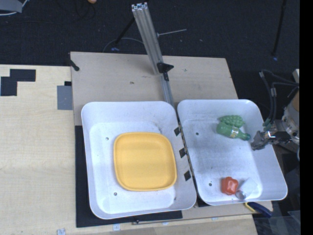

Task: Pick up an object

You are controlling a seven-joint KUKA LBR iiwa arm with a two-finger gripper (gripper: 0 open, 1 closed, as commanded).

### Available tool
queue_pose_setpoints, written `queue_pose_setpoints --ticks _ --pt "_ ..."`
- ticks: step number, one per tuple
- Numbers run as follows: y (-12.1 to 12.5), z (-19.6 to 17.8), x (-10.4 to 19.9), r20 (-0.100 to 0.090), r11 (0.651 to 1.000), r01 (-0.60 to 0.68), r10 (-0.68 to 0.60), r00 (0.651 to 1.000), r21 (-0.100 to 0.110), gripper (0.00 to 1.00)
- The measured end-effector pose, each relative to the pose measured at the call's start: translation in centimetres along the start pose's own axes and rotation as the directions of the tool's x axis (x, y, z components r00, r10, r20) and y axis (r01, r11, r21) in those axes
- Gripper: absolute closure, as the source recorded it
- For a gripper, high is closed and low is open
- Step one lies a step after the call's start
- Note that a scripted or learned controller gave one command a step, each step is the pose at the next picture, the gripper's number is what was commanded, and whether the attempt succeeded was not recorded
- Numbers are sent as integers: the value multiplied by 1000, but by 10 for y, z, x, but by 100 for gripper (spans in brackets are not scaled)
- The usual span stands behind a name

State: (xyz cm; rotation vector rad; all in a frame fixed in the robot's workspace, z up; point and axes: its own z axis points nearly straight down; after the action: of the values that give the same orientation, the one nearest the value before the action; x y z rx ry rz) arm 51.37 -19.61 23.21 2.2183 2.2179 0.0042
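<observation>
A green lumpy toy (231,126) lies in the right bin (215,180), near its far right side. A small red object (229,185) sits near the same bin's front edge, with a small grey piece beside it. My gripper (259,141) hangs at the bin's right rim, just right of the green toy and a little apart from it. Nothing shows between its tips. A square yellow plate (145,160) lies flat in the left bin (98,126).
A slanted aluminium rail (151,38) rises behind the bins, ending at a black clamp (164,68). Black clips (182,152) mark the seam between the bins. Cables hang at the right beyond the bench.
</observation>
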Motion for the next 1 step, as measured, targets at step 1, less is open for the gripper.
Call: queue_pose_setpoints --ticks 1 --pt "1 -46 -1 0 1000 0 0 1000 2 100"
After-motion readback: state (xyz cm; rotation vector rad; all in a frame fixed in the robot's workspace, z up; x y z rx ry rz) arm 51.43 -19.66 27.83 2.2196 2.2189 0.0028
